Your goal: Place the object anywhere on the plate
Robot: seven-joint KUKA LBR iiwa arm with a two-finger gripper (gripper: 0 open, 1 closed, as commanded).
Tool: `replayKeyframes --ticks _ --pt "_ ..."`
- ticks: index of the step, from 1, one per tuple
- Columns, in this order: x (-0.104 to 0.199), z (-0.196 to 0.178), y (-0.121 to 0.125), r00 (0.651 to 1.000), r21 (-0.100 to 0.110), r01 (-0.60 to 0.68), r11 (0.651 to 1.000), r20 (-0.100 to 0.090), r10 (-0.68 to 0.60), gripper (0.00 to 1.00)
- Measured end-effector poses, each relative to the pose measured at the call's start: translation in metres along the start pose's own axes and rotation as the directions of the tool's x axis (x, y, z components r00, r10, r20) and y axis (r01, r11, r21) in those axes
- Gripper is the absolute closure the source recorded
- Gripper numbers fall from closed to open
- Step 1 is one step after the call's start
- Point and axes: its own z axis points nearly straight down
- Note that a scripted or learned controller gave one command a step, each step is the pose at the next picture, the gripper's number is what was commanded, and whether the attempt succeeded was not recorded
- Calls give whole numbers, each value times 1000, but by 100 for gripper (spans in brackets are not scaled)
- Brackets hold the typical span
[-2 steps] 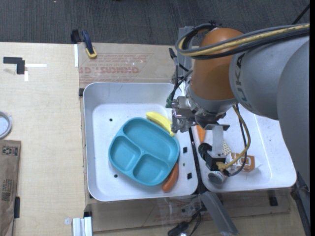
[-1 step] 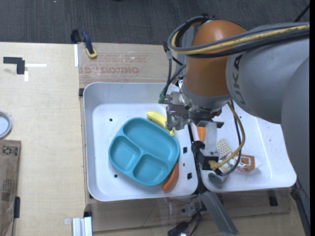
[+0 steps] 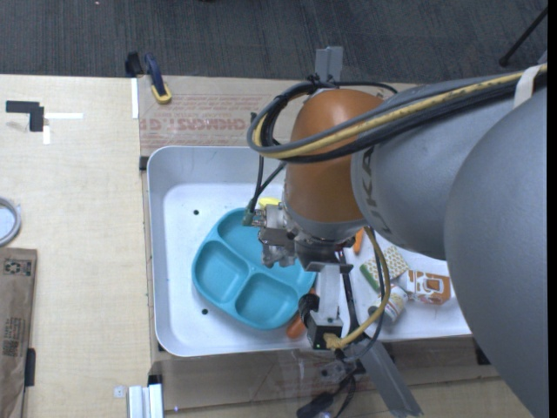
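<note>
A blue divided plate (image 3: 233,277) lies tilted in the left white bin (image 3: 174,233). My gripper (image 3: 278,251) hangs under the orange wrist band, over the plate's right rim and its upper right compartment. The wrist hides what lies beneath it. A small orange object (image 3: 298,327) rests just off the plate's lower right edge. At the wrist's left edge, above the plate, a bit of a yellow object (image 3: 268,204) peeks out.
Right of the arm lie a small white and orange carton (image 3: 429,287), a pale bottle (image 3: 396,304), a green item (image 3: 372,277) and a thin orange piece (image 3: 358,240). The wooden bench (image 3: 70,233) extends to the left, with a roll of tape (image 3: 5,223) at its edge.
</note>
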Motion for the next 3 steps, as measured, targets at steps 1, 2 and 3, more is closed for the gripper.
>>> replayKeyframes --ticks 1,2,3 --pt "0 0 0 1000 0 -1 1000 0 1 0" --pt "-1 -8 1 1000 3 -3 1000 3 3 100" --pt "60 -1 -7 998 -2 57 998 1 -57 100"
